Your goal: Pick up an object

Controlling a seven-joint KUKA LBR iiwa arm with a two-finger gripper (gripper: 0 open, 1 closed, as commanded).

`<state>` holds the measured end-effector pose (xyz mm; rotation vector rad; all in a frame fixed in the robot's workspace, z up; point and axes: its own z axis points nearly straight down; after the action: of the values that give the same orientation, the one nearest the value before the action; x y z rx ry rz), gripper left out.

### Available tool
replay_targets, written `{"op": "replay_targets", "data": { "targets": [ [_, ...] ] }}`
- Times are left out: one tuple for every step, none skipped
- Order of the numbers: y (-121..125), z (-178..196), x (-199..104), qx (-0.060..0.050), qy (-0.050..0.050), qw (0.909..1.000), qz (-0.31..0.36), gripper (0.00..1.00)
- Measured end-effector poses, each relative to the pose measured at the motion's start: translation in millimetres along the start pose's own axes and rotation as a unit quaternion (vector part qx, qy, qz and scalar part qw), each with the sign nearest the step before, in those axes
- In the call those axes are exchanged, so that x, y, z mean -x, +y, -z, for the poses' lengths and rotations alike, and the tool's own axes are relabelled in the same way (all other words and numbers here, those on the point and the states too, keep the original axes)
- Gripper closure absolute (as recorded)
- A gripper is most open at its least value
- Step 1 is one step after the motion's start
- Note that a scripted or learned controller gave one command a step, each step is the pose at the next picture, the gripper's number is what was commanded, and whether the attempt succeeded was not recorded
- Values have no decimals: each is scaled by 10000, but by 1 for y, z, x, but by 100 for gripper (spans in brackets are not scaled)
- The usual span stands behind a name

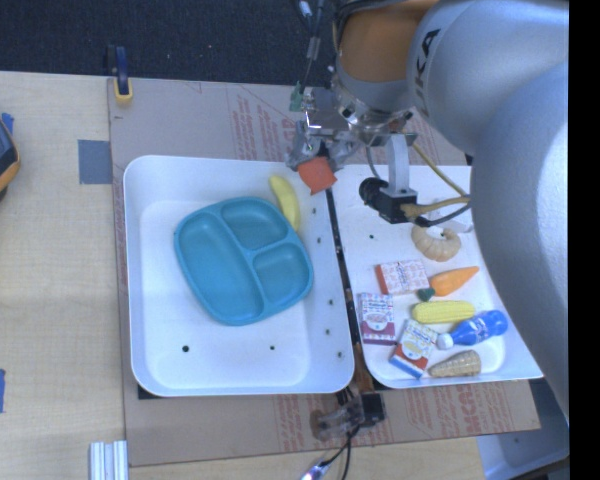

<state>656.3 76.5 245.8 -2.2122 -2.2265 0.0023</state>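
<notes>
Right at the bins' shared top edge, the gripper (313, 160) hangs over an orange block (318, 175). That block sits directly at its tip. Whether it is clamped, I cannot tell.

The grey arm (500, 98) enters from the right, orange band uppermost. The gripper (313, 163) points down; its fingers appear closed on an orange block (318, 175).

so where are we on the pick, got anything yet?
Looks like the grab is done: the hand sits at the far edge between the bins with a small orange block at its fingertips. It seems lifted, though the height is hard to judge. The banana and blue tray lie in the left bin.
</notes>
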Motion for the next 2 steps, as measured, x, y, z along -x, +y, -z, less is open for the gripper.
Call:
{"op": "replay_targets", "data": {
  "targets": [
    [-62, 24, -11, -7, -2, 10000, 3, 100],
    [-30, 5, 79, 2, -13, 10000, -24, 100]
  ]
}}
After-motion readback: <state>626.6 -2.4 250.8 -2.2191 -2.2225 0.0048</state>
